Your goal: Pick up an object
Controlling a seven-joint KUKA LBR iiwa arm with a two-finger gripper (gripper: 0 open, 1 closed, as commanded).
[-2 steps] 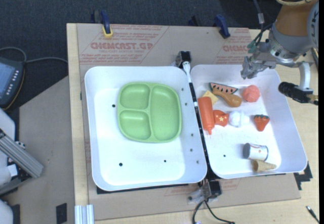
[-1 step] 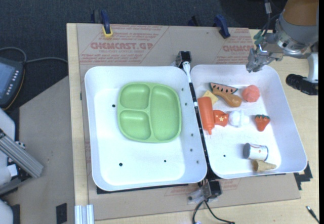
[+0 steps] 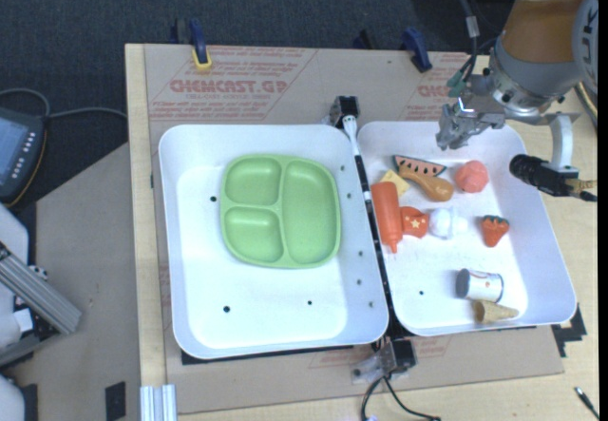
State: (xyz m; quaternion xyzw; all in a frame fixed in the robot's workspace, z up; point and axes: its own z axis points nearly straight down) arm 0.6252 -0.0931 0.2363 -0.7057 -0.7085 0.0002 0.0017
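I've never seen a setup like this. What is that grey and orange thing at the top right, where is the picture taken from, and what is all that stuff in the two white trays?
That is a robot arm; at its end sits its tool, hanging over the right bin. The picture comes from one fixed camera above the bench, looking down at a slant. The left bin holds a green divided plate. The right bin holds toy food: a watermelon slice, a carrot, a pink ball, a strawberry and other small pieces. I see nothing held in the tool.
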